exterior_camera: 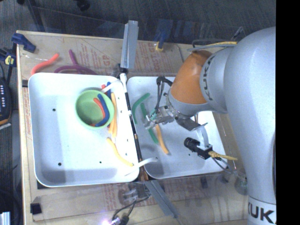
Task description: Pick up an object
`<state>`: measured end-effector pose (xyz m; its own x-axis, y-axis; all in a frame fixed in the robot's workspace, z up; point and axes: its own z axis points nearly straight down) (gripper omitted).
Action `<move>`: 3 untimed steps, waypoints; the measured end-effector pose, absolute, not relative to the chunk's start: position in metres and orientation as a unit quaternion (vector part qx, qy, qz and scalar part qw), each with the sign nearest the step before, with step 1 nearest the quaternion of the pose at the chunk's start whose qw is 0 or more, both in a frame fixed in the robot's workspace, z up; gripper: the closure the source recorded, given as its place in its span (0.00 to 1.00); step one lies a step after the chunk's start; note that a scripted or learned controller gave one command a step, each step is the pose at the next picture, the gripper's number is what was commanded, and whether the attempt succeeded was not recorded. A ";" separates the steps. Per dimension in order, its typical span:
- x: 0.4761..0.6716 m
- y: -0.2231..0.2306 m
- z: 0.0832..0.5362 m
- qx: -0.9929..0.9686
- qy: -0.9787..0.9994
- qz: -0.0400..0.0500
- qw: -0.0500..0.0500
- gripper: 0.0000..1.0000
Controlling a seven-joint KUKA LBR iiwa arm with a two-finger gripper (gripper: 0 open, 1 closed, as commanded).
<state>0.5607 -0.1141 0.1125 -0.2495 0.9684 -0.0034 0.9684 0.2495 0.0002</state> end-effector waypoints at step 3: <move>0.546 -0.130 0.104 0.644 0.765 -0.001 0.003 1.00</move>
<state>0.5464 -0.1295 0.1044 -0.1698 0.9855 -0.0053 0.9855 0.1698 0.0022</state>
